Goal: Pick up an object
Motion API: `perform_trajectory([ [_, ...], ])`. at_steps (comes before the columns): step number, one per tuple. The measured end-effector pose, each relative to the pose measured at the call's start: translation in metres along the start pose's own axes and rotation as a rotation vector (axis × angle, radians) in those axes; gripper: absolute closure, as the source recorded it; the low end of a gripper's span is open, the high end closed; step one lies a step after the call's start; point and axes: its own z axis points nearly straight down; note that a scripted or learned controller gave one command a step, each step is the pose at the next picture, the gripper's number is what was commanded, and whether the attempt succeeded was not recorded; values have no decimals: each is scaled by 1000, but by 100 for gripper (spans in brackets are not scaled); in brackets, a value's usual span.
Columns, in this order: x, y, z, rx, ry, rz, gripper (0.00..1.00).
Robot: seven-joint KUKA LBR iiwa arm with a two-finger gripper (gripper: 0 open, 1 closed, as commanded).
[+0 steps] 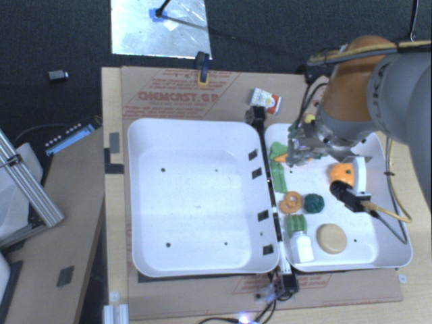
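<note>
The gripper is hanging low in the right bin, directly over a green toy (likely light, stiff plastic). I cannot tell its state, and pinching the toy's narrow width is looking safest.

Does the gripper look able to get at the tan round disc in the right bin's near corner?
Probably yes: the tan disc lies uncovered, apart from the white bottle, while the gripper sits farther back.
</note>
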Motion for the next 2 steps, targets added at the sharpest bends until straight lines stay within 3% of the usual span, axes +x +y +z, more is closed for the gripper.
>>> perform_trajectory([
  [1, 54, -80, 6, 13, 2, 0, 100],
  [2, 75, -79, -136, -9, 2, 0, 100],
])
